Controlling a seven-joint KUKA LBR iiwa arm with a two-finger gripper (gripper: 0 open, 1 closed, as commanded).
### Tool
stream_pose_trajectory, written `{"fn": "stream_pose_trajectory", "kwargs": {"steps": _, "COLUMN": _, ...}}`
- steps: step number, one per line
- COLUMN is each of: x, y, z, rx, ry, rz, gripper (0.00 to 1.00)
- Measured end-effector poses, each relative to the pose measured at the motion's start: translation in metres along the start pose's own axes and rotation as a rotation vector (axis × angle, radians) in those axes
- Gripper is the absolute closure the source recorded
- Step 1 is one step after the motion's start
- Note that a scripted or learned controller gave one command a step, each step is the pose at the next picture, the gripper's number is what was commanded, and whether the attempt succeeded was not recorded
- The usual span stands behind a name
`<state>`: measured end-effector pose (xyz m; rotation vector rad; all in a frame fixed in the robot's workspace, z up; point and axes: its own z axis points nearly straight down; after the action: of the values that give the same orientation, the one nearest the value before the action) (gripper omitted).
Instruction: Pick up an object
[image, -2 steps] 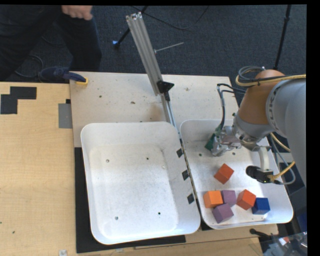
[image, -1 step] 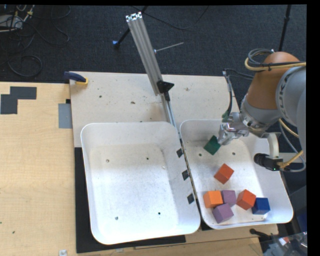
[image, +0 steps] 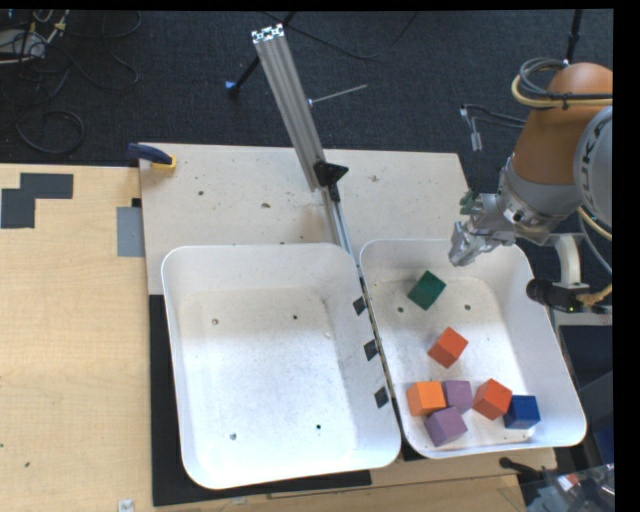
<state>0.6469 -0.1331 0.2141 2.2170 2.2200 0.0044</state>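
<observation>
In the right bin (image: 545, 330) lie several blocks. A dark green cube (image: 427, 290) sits near the bin's back. An orange-red cube (image: 448, 347) lies in the middle. Along the front are an orange cube (image: 427, 397), two purple blocks (image: 447, 423), a second orange-red cube (image: 492, 397) and a blue cube (image: 522, 411). My gripper (image: 464, 248) hangs over the bin's back edge, to the upper right of the green cube and apart from it. Nothing shows between its fingers.
The left bin (image: 200, 290) stands beside the right one, with black clips along the shared wall (image: 367, 335). A slanted aluminium bar (image: 295, 105) rises behind the bins. A blue and yellow clamp (image: 152, 155) sits at the bench's back left corner.
</observation>
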Motion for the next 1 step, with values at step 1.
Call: {"fn": "stream_pose_trajectory", "kwargs": {"steps": 1, "x": -0.0017, "y": 0.0009, "z": -0.0534, "rx": 0.001, "ry": 0.0, "rz": 0.0, "gripper": 1.0}}
